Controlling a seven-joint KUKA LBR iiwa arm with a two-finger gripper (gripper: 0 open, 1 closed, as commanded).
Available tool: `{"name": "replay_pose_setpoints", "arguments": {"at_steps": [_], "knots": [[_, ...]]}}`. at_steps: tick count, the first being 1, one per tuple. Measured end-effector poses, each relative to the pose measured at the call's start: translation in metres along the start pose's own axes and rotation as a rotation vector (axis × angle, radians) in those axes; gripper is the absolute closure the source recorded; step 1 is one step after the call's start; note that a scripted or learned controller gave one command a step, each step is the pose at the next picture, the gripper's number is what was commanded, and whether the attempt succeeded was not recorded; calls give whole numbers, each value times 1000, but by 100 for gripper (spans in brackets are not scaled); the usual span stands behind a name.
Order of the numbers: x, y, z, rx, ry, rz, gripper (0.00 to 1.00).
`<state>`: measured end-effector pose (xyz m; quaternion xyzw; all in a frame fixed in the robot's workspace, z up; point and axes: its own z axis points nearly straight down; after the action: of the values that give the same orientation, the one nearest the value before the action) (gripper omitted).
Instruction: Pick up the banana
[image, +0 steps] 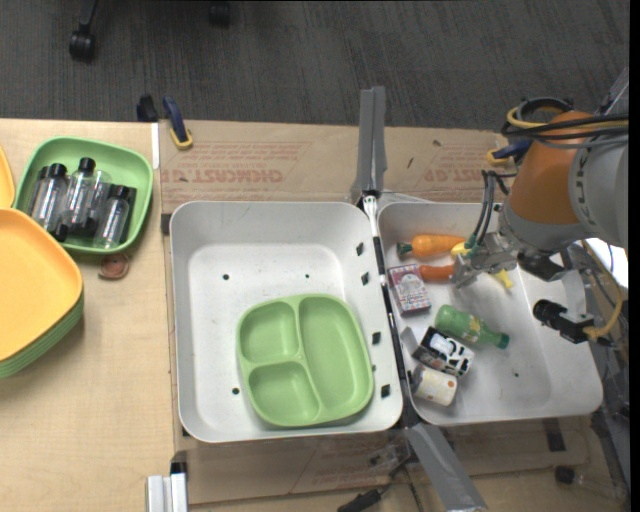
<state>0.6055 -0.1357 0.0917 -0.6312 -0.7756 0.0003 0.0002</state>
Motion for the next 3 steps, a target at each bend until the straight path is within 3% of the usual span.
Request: {"name": "replay_pose_setpoints", "arguments": {"at_steps": [1,2,3], "knots": [[-26,-100,1,2,1,406,100],[-50,-37,0,1,0,279,100],[4,-11,1,1,0,250,100]]}}
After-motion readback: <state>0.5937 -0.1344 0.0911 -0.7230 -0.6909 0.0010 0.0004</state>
